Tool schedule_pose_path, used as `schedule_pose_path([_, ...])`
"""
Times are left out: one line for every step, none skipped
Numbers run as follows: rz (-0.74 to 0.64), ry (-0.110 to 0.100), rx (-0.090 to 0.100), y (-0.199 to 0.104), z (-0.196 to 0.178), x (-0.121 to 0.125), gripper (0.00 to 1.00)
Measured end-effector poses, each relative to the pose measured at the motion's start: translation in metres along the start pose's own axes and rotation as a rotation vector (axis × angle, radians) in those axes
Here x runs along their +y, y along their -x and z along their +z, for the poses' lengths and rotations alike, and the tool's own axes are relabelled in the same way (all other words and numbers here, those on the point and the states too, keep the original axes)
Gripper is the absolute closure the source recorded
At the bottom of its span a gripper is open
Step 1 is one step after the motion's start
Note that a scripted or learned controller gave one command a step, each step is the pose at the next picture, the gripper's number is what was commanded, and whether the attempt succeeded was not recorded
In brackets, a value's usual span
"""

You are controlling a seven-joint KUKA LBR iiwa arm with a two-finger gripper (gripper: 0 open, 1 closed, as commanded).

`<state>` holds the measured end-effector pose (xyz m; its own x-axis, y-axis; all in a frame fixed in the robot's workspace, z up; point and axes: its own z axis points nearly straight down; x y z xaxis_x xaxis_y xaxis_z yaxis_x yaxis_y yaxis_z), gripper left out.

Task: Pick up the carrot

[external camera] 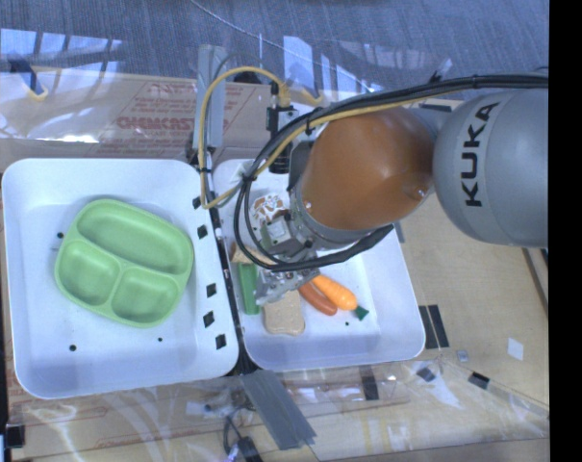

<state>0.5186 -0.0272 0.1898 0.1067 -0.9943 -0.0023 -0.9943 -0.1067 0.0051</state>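
Reaching from the frame's right, the grey arm with its orange band hangs over the right-hand shallow white bin (392, 340). The two-finger gripper (283, 284) sits low at centre — whether its jaws are spread cannot be told. The orange carrot (331, 295) lies just right of it, beside a tan toast slice (284, 318). A green divided plate (124, 261) occupies the left bin (31, 354).

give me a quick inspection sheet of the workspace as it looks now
surface: two shallow white bins, left bin, right bin, side by side
job's things: orange carrot with green tip lying in the right bin
clutter: green three-compartment plastic plate in the left bin; tan toast-shaped piece and green stick beside the carrot
grippers: gripper low over the right bin, just left of the carrot; grip not discernible
cables: black and yellow cables looping off the wrist
surroundings: clear plastic sheeting behind the bins
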Motion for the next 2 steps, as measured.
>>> schedule_pose_path([-0.096,-0.005,-0.002,0.103,-0.002,-0.009,1.0])
schedule_pose_path([0.231,-0.007,0.0,0.136,-0.028,-0.032,1.0])
